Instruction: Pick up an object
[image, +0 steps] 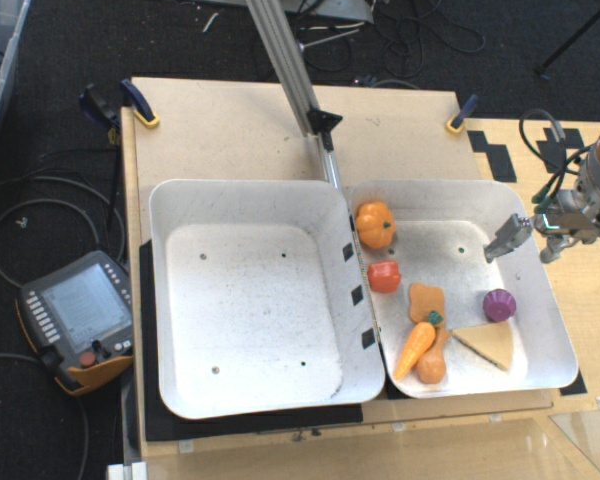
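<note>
Objects for picking lie in the right bin [540,288], and we count six toys there. Largest first, we see the desk [240,138], pale wood, carrying two white bins side by side; the left bin [180,228] shows a speckled floor. The arm [592,183] reaches in from the right edge, its wrist over the right bin's far right rim. Its jaws [528,238] hang above the rim at the bin's upper right; one grey finger slants down and left over the bin, the other sits at the rim. They look spread apart, with nothing between them.

The toys cluster in the left and lower half of the right bin. A tan wedge [487,345] lies near the front. A carrot [414,347] slants beside it, green top up, touching an orange ball [431,368] and an orange block [426,301]. A pumpkin [375,225] sits by the divide, a red piece [384,277] just below it. A purple ball [498,305] rests nearest the jaws, well apart from them.

Beyond the desk the floor [60,48] is dark, strewn with cables. A pendant [78,313] lies left of the desk.
</note>
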Available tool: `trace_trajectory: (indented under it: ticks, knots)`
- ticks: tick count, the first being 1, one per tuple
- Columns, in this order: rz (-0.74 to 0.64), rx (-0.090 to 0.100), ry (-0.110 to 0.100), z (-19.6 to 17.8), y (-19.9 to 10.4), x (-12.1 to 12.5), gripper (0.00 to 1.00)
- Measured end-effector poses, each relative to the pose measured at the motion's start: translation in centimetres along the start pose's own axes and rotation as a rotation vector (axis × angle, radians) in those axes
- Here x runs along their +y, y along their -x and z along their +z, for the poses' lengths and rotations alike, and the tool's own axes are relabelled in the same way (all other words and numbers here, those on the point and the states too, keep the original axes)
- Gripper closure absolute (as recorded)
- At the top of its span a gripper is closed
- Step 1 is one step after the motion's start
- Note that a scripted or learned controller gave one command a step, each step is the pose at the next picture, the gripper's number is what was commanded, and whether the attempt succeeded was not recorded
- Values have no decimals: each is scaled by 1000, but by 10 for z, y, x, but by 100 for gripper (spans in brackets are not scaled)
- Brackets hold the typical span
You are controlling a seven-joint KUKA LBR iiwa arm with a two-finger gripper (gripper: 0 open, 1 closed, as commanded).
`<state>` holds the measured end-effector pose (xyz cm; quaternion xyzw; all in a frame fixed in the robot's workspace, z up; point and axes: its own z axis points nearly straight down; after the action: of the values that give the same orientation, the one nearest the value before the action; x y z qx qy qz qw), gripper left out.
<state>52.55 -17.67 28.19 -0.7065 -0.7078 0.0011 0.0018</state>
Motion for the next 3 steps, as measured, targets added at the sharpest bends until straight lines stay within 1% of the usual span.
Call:
trace_trajectory:
  ticks: [1,2,3]
  knots:
    - [1,-1,4,-2,0,1,0]
    - [1,0,-1,50,-3,10,0]
    - [3,0,0,93,-5,11,0]
